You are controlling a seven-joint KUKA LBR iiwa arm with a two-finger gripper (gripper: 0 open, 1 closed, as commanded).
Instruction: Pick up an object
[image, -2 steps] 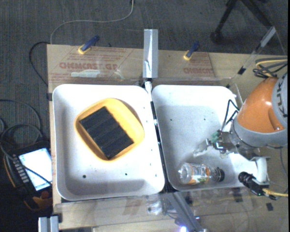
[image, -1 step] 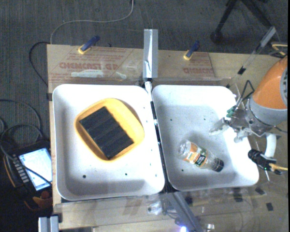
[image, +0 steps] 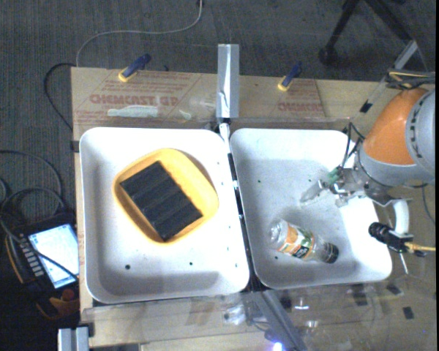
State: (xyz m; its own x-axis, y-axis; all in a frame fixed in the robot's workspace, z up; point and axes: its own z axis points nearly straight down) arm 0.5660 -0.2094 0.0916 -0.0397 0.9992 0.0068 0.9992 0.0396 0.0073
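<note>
- A yellow dish (image: 167,194) carrying a black ridged block (image: 162,200) is seen lying in the left bin (image: 102,269); it is untouched and well apart from the arm.
- A small bottle (image: 301,242) with an orange and green label is seen on its side on the floor of the right bin (image: 278,159), near the front wall. Nothing has been lifted yet, so the pick is judged not yet done.
- The tool (image: 320,189) is seen low over the right bin, above and slightly right of the bottle and apart from it. Its pale fingers (image: 312,191) appear slightly spread, though blur leaves this uncertain; nothing is seen between them.
- The descent onto an object, the closing and the lift are all judged to be left, with the bottle as the nearest candidate.
</note>
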